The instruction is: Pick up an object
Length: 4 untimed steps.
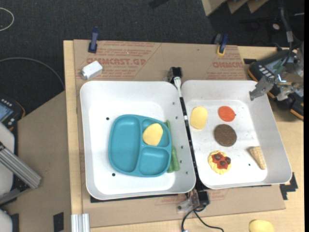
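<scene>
A: Five pieces lie loose in the right bin: yellow lump, tomato, brown disc, pizza, cone. Nothing is lifted yet

B: And the gripper?

A: Over the bin's far right corner, apart from them all; open or closed, I cannot tell. The whole pick remains

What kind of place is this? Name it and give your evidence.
Probably a robotics lab test bench: two white bins clamped onto cardboard, toy food like a pizza slice and a cookie, loose cables on dark carpet.
</scene>
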Each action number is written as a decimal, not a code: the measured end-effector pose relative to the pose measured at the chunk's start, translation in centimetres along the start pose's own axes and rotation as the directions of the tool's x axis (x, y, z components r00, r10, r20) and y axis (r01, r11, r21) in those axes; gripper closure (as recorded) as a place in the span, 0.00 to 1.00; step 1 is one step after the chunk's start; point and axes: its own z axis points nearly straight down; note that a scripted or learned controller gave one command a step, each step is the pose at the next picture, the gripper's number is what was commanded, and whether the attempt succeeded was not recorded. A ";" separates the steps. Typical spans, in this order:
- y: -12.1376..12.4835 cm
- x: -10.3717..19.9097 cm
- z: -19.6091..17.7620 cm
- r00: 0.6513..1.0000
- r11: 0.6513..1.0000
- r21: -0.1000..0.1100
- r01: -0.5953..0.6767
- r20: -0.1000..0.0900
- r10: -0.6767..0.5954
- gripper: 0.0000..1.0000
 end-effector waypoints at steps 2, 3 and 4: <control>-6.6 0.5 20.4 1.000 1.000 0.008 -0.002 -0.005 0.002 0.00; -4.1 -4.0 20.1 1.000 1.000 0.008 0.002 -0.016 -0.002 0.00; 3.9 -3.5 20.1 1.000 1.000 0.000 0.008 -0.011 -0.008 0.00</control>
